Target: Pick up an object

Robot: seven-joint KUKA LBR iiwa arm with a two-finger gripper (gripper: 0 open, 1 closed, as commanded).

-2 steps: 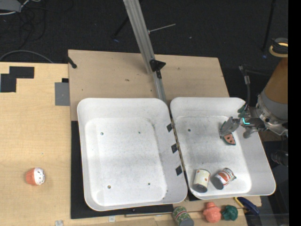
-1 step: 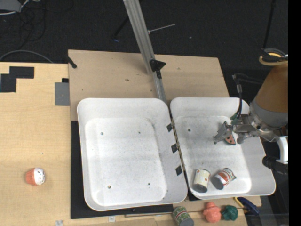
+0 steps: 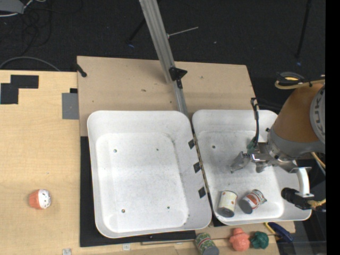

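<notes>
Two small objects lie near the front wall of the right bin [image 3: 234, 122]: a white cylinder [image 3: 227, 203] and, just to its right, a red and white can [image 3: 253, 201] on its side. My gripper [image 3: 243, 162] hangs over the middle of that bin, behind both objects and apart from them. The arm's grey and orange wrist [image 3: 297, 126] reaches in from the right. I see nothing held at the gripper.
The left bin [image 3: 101, 122] sits beside the right one, with black clips along the shared wall. A metal rail [image 3: 162, 41] slants up behind the bins. An orange and white ball [image 3: 40, 199] lies on the left table. A green can [image 3: 203, 243], a pink toy [image 3: 239, 239] and a green toy [image 3: 259, 240] lie in front of the right bin.
</notes>
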